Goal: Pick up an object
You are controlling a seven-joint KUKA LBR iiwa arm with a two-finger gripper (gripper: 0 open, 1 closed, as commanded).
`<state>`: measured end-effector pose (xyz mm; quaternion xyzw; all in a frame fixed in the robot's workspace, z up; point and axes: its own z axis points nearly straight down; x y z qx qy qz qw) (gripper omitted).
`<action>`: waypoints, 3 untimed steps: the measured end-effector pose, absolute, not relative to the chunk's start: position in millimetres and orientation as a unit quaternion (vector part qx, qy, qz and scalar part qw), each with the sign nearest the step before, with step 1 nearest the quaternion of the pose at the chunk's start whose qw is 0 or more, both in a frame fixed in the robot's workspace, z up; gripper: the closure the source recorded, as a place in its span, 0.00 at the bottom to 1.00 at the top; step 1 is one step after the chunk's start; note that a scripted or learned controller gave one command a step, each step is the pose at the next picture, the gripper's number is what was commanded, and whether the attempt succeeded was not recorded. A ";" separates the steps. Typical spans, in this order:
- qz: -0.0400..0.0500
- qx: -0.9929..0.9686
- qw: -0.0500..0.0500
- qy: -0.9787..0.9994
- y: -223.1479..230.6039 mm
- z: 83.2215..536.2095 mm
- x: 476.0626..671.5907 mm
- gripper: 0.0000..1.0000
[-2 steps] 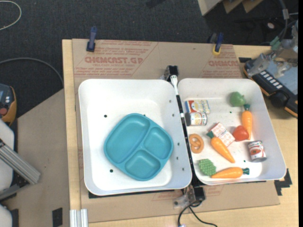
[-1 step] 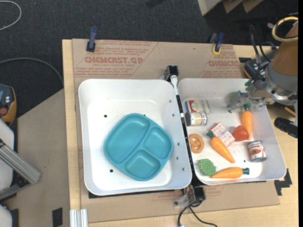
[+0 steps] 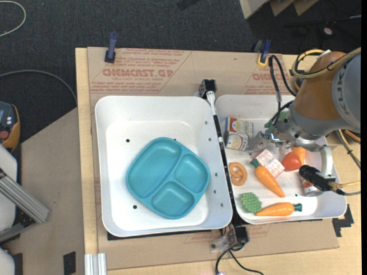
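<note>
- The brown sheet [image 3: 155, 67] that covers the worktop carries red print reading "CHEMCAST. G.P"; the smaller lines around it are too fine to read. The same print is repeated on the far side of the pincer [image 3: 269, 137], partly covered by the arm.
- A small white carton [image 3: 238, 132] with a red and blue label lies just beside the pincer, toward the left bin (its lettering is too small to make out).
- Whether the pincer is spread or pressed together cannot be told; it sits low over the right bin [image 3: 338, 209], and nothing can be seen pinched in it.
- Right bin, near side of the pincer: a pink-and-white box [image 3: 269, 162] close under it, touching a carrot [image 3: 268, 180]; a red toy vegetable [image 3: 292, 161] beside the box.
- Further toward the near rim: an orange pretzel [image 3: 237, 173], a green piece [image 3: 250, 201] and a second carrot [image 3: 277, 209].
- Left bin [image 3: 114, 119], well apart from the pincer: a teal divided plate [image 3: 167, 178] with three compartments (nothing in them).
</note>
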<state>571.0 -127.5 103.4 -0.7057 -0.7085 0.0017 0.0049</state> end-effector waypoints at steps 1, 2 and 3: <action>0.000 -0.707 0.000 -0.707 -131.5 107.6 573.3 0.00; 0.000 -0.707 0.000 -0.707 -131.5 107.6 573.3 0.00; -0.005 -0.707 -0.013 -0.707 -103.0 90.8 486.4 0.00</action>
